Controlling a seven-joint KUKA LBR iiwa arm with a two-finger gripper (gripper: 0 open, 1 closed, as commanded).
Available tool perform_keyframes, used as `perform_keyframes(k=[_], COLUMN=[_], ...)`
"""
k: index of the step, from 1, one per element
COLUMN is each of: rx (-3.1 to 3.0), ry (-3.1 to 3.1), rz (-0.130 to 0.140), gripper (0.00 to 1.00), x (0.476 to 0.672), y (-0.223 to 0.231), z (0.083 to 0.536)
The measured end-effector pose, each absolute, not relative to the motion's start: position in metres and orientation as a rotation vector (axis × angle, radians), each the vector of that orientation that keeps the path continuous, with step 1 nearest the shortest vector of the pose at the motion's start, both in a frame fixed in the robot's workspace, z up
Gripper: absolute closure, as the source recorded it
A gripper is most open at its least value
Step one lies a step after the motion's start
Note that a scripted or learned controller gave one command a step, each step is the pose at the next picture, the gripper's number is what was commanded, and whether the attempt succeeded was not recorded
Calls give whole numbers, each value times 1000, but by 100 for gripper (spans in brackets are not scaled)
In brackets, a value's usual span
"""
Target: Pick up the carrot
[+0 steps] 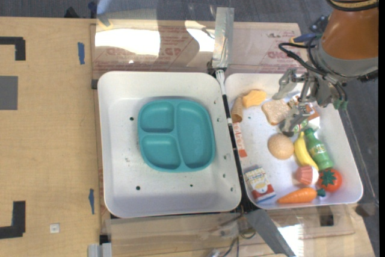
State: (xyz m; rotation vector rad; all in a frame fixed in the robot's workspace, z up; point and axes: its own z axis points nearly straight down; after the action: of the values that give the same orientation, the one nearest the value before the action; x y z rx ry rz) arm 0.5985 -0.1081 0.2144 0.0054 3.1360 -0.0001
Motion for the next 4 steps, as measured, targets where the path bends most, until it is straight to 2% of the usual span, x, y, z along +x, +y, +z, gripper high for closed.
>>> perform_keyframes(k=[1,2,3,4], rx=[358,216,514,695], ry=[3112,3141,3132,3081], rz=[1,0,4,2], gripper=[0,0,0,0], x=[635,649,654,649], y=[-97,-99,-97,-90], z=[102,89,89,89])
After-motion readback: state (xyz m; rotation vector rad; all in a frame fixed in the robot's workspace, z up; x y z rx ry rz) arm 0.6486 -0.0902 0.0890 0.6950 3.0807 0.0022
